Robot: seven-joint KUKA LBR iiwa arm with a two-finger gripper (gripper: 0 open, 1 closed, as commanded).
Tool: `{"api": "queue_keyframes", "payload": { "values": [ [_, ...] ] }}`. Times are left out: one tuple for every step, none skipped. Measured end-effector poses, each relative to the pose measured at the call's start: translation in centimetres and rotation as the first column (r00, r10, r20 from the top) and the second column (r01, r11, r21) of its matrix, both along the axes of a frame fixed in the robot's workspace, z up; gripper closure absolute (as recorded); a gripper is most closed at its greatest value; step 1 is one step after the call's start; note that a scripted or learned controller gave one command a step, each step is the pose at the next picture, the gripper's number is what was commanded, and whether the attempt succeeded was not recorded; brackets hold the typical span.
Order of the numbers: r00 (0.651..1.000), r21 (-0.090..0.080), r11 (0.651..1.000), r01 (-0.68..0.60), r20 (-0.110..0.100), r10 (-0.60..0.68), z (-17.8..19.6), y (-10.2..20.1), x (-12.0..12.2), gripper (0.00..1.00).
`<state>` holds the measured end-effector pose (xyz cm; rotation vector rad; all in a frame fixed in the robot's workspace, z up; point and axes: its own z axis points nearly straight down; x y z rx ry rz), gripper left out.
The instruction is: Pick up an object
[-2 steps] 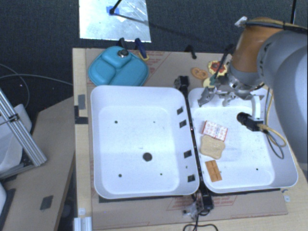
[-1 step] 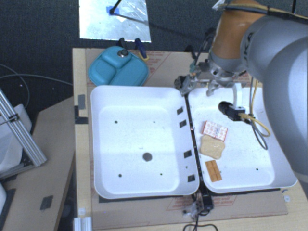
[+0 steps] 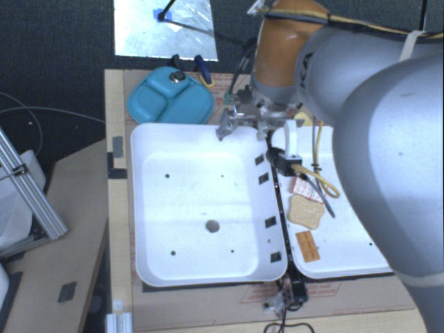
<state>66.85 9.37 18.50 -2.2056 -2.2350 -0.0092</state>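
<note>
Two shallow white bins side by side on the bench; left bin point(image 3: 149, 186) bare white floor with small dark dots and one greyish round spot point(image 3: 212, 226) near the middle; right bin point(image 3: 347, 255) partly under the big grey arm point(image 3: 374, 137).

In the right bin, close to the divider: a tan cracker-like piece point(image 3: 306, 211), roughly square, tilted a little; just below it an orange-brown bar point(image 3: 308, 245), long axis running from upper left to lower right, nearly along the divider; above them a small red-and-white packet point(image 3: 303, 186), partly under yellow cable loops point(image 3: 322, 179).

Arm sweeping in from the right, orange band point(image 3: 284, 40) above the wrist, wrist hanging over the bins' far edge near the divider; gripper point(image 3: 267, 127) pointing down just above the rims; fingers too cluttered by metal fittings and cables to read, so cannot tell whether clenched or released; nothing visibly between them.

Behind the left bin, a teal lidded container point(image 3: 170, 97) on the bench; beyond it a shiny foil-like sheet point(image 3: 165, 18) on dark carpet.
</note>
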Motion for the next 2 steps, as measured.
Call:
{"api": "queue_keyframes", "payload": {
  "values": [
    [1.0, -0.005, 1.0, 0.007, -0.008, -0.007, -10.6, 1.8, -0.6, 0.0],
    [1.0, -0.001, 1.0, -0.001, 0.005, 0.001, -7.3, 13.9, 0.0, 0.0]
  ]
}}
